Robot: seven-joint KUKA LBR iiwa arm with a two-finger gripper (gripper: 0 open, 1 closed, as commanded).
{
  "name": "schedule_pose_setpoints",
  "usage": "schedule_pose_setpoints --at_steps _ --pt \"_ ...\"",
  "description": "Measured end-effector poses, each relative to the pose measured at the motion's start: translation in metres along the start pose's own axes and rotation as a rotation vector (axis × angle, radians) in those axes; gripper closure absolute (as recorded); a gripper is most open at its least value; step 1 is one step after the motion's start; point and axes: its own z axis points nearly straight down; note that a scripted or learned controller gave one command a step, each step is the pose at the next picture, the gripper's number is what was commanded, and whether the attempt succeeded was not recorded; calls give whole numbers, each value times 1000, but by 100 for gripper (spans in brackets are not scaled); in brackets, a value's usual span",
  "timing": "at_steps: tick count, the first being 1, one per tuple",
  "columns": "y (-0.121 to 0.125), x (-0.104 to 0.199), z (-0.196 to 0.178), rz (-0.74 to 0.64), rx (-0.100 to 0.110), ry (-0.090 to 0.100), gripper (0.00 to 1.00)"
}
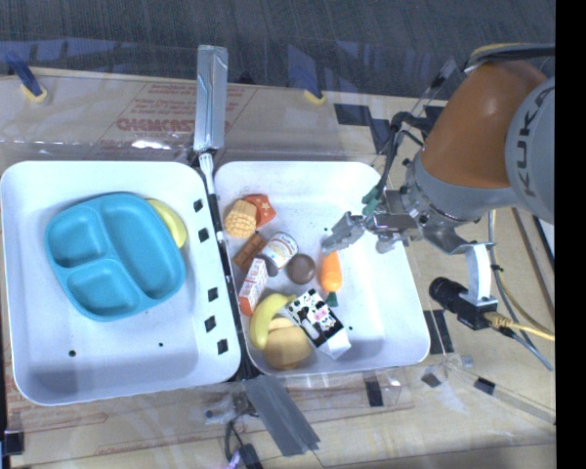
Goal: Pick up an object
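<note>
Gripper (340,234) sits right of frame centre, over the right bin (396,311), fingertips just above the orange carrot (331,273). Fingers look slightly spread, nothing between them — though the slant view makes the gap hard to judge. Task stage: approach only, by my reading; no object lifted yet. The carrot lies on the bin floor near the middle of the frame, beside a dark round item (302,269) and the cow-print carton (315,317) — the likeliest target. Descent, closing and lift remain.
</note>
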Motion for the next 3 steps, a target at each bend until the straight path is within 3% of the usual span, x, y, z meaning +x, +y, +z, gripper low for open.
schedule_pose_setpoints --at_steps 1,2,3 --pt "-9 30 -68 145 -7 0 0" --pt "-23 -13 -24 -120 -1 -1 0" --pt "-37 -47 -30 -57 -4 -3 0"
